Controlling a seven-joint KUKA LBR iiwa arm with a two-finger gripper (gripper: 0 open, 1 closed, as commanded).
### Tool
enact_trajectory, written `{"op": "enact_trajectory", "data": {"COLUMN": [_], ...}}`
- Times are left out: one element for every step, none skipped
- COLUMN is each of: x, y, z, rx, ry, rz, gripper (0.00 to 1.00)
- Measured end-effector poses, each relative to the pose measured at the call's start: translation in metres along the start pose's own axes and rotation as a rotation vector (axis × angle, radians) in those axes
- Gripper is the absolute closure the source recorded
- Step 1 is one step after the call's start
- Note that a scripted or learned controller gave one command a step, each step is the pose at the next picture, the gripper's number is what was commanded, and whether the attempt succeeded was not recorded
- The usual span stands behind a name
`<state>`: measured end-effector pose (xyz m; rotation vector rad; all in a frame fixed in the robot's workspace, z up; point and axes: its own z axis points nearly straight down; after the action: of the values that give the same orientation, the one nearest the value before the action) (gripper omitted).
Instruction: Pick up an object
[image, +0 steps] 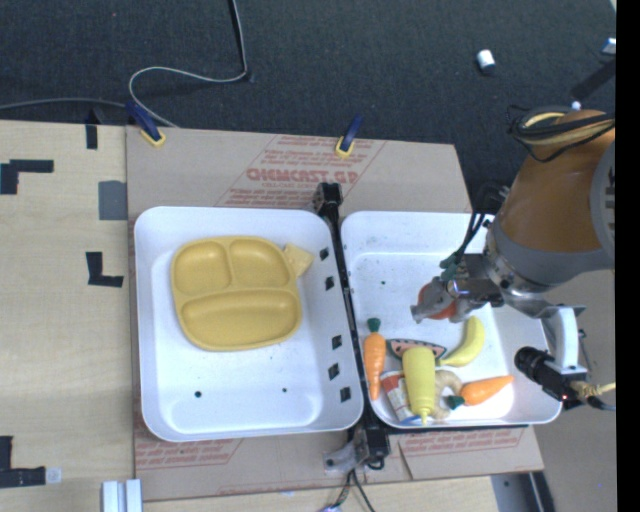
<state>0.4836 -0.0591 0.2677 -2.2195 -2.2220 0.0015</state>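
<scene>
The right bin (400, 255) holds a pile of toy food along its near side: a carrot (373, 362) lying lengthwise, a yellow corn cob (420, 378), a watermelon slice (412, 349), a second carrot (485, 390) and a banana (467, 343). My gripper (437, 303) hangs over the middle of this bin, just left of and above the banana. Nothing is visible between its fingers. In the left bin (160, 300) lies a yellow divided plate (237, 292).
A black clip and divider (335, 290) separates the two bins. Cardboard (300, 170) lies under them, with yellow-blue clamps (348, 137) at its far edge. A cable (190, 75) loops across the dark floor behind. The arm's bulky body (555, 215) overhangs the right bin's far right corner.
</scene>
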Motion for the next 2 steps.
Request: {"op": "enact_trajectory", "data": {"x": [0.027, -0.001], "y": [0.0, 0.0], "z": [0.006, 0.005], "rx": [0.0, 0.0], "ry": [0.0, -0.001], "rz": [0.0, 0.001], "gripper": [1.0, 1.0]}}
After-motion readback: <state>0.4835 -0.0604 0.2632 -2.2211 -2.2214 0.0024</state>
